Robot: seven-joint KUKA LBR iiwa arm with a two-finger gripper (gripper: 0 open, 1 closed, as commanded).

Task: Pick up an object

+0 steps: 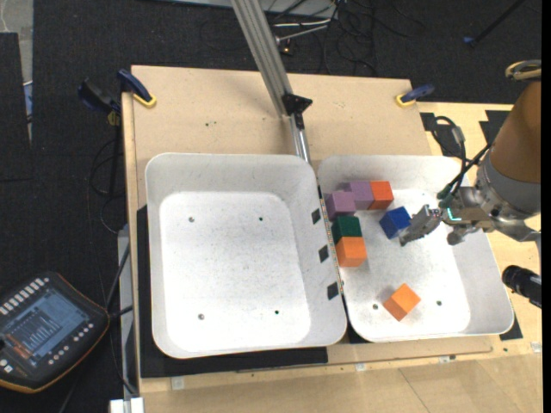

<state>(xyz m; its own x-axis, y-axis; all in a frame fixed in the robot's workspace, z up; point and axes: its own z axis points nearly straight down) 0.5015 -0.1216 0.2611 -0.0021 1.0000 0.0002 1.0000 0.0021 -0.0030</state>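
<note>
Grey arm (pixel 504 198) with orange band; black cable; dark metal gripper (pixel 419 226).

blocks (pixel 362 222) in right bin (pixel 482 317), hand (pixel 419 228) beside them

One fixed camera looks down at a slant on both white bins (pixel 164 231) (set high above the bench (pixel 215 110)).

Tan bench (pixel 224 110) bears two white bins (pixel 232 256) (pixel 448 304) side by side.
</note>
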